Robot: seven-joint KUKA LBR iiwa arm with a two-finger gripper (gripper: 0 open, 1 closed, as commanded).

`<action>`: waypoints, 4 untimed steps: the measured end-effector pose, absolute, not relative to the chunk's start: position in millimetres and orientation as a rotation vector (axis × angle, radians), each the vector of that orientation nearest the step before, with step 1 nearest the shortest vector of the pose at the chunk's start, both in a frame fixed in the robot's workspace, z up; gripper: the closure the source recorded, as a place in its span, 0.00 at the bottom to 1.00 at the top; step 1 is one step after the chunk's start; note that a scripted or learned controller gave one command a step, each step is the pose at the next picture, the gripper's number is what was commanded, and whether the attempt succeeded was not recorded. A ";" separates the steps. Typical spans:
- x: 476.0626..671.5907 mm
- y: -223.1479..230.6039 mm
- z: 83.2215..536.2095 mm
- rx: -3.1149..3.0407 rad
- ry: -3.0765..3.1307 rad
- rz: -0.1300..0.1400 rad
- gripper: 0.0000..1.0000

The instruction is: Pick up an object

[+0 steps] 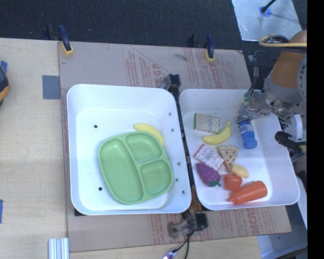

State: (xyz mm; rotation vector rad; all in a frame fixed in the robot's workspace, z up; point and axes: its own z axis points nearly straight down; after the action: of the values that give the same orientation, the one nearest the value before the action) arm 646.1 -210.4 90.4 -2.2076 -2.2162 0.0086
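— Where is the gripper (pixel 250 111), and what has it got?

— It hangs over the far right part of the right bin (pixel 278 190), right at the top end of a small blue bottle (pixel 248 134). Whether the bottle's cap sits between the fingers or just under them, I cannot tell; how wide they stand is also hidden by the wrist.

— How does the bottle lie?

— Flat on the bin floor, long axis running near to far, tilted slightly, with the pale cap end far, at the gripper, and the blue body pointing toward the near side.

— What else is in that bin?

— Smooth plastic toy food. A curved yellow banana (pixel 217 136) just left of the bottle, a green-and-white patterned square packet (pixel 206 122) beyond it, a wedge-shaped sandwich piece (pixel 228 155), a bumpy purple grape bunch (pixel 207 174), a round red tomato (pixel 232 182) and an orange carrot (pixel 249 192) along the near wall.

— And the left bin (pixel 81 144)?

— A glossy green divided plate (pixel 135 167) with three compartments, and a second yellow banana (pixel 150 132) touching its far rim.
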 end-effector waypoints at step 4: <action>586.9 -204.8 90.6 -2.214 -2.223 0.008 1.00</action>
State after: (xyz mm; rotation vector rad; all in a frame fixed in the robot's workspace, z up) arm 586.9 -204.8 90.6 -2.2143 -2.2232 0.0079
